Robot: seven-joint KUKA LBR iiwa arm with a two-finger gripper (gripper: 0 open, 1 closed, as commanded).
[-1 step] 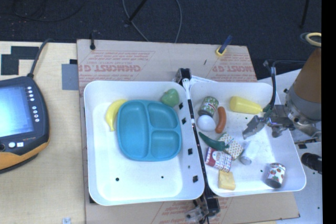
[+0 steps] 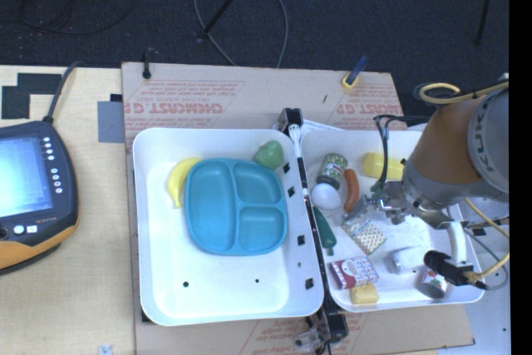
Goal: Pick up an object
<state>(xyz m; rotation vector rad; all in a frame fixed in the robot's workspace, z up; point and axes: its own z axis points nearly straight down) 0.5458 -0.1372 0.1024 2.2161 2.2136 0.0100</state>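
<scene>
— Where do we see the pincer point(image 2: 376, 208)?

— Low in the right bin point(image 2: 399, 299), under the arm's orange band point(image 2: 445, 145). Whether it is apart or together we cannot tell; the wrist hides it.

— Is anything in it?

— We see nothing between its tips. Just beside it lie a silvery patterned packet point(image 2: 368, 235) and a red sausage-shaped piece point(image 2: 352, 189).

— And further out?

— To its left we find a white egg-like ball point(image 2: 326, 195), touching a small can point(image 2: 332, 169) above it, and a dark green piece point(image 2: 323, 230) along the bin's left wall. A yellow object point(image 2: 376, 165) sits near the far wall. Toward the near edge we have a red-and-white packet point(image 2: 352, 271) with a yellow block point(image 2: 363, 293) touching it.

— The left bin point(image 2: 166, 287)?

— We see a blue divided tray point(image 2: 236, 206) there, a banana point(image 2: 179, 179) tucked against its left side, a green fruit point(image 2: 268, 154) at its upper right corner. Both bins rest on cardboard point(image 2: 208, 100) on the desk point(image 2: 91, 295), with a handheld control tablet point(image 2: 29, 191) far left.
</scene>
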